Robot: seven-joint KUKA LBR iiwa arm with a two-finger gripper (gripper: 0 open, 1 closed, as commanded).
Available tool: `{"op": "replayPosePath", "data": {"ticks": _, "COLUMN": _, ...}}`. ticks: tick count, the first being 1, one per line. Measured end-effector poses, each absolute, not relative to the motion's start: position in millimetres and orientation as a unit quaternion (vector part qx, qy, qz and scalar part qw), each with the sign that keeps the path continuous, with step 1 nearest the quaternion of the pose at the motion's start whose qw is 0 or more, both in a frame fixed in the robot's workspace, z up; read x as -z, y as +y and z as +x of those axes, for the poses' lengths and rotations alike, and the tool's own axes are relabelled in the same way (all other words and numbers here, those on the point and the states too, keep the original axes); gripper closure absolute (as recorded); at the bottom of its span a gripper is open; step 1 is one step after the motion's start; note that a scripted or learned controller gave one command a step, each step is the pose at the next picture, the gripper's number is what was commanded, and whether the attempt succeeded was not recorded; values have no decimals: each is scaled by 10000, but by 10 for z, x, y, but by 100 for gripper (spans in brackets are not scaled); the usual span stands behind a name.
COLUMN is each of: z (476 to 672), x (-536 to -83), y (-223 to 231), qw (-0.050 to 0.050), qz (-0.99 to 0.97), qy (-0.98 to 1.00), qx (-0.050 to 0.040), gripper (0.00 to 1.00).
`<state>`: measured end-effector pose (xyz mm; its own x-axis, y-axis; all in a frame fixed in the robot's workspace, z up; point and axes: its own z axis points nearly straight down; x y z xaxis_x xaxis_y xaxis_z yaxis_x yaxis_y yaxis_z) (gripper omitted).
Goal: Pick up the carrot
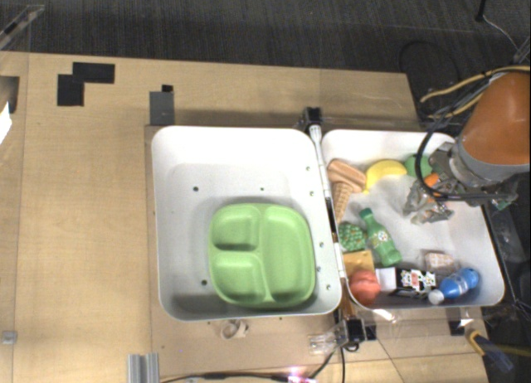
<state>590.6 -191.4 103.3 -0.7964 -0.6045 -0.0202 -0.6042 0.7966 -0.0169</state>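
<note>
The carrot (431,181) shows as a small orange patch with a green top (411,165) near the back of the right bin (489,249); the arm's wrist covers most of it. My gripper (426,206) hangs just in front of that orange patch, low over the bin floor, to the right of a yellow fruit (386,172). Nothing can be seen held in the gripper.
The right bin also holds a waffle cone (342,184), a green bottle (381,239), a red apple (363,287), a black-and-white pack (411,279) and a blue bottle (459,283). A green divided plate (261,250) lies in the left bin (178,166).
</note>
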Motion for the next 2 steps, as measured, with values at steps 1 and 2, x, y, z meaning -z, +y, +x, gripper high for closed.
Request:
{"op": "replayPosePath", "data": {"ticks": 1, "z": 5903, "x": -1027, "y": -1913, "qw": 118, "qz": -3189, "qy": 9477, "qx": 45, "gripper": 0}}
{"op": "replayPosePath", "data": {"ticks": 2, "z": 5947, "x": -1167, "y": -1899, "qw": 184, "qz": -3198, "qy": 9473, "qx": 69, "gripper": 100}}
